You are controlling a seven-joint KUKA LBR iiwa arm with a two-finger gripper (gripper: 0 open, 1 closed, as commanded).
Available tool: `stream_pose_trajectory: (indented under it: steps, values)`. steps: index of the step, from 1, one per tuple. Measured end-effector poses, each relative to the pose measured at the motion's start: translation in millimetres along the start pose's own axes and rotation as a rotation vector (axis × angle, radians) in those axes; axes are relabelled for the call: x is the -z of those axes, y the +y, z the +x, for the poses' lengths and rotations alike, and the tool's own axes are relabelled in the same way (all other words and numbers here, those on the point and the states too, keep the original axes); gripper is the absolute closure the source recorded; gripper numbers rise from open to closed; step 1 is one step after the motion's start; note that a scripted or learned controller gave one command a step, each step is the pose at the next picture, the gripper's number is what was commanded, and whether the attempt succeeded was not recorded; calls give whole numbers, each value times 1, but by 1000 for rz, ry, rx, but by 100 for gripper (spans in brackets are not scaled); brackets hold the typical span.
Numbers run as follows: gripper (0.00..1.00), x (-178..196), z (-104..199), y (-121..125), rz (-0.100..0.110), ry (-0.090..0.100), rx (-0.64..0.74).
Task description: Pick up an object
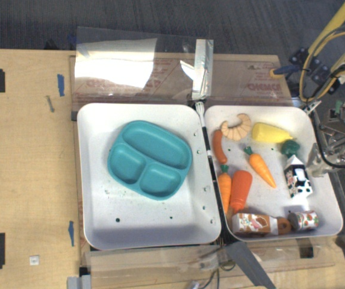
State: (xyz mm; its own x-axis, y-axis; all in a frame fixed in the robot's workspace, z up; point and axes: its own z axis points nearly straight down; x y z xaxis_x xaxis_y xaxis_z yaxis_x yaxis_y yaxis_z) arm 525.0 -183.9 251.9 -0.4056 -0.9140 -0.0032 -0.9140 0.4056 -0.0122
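Lying nearest the claw (pixel 330 154): cow-print milk bottle (pixel 298 180), just to its lower left, in the right bin (pixel 335 217)
Bottle axis: roughly up-down in frame
Claw state: cannot tell

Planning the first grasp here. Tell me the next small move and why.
Probably bring the arm in from the right, over the right bin, and hover above the small carrot. All the loose items lie in that bin, and this carrot has bare floor on both sides, unlike the larger carrots packed together by the divider. The left bin holds a teal plate.
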Motion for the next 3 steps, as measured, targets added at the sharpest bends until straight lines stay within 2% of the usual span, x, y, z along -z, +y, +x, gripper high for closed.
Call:
stream_pose_trajectory:
  steps: [1, 2, 3]
  values:
    - [0, -3, -2, 2, -7, -1, 4]
    - [0, -131, -27, -45, 12, -1, 97]
    - [0, -163, -53, 11, -3, -1, 34]
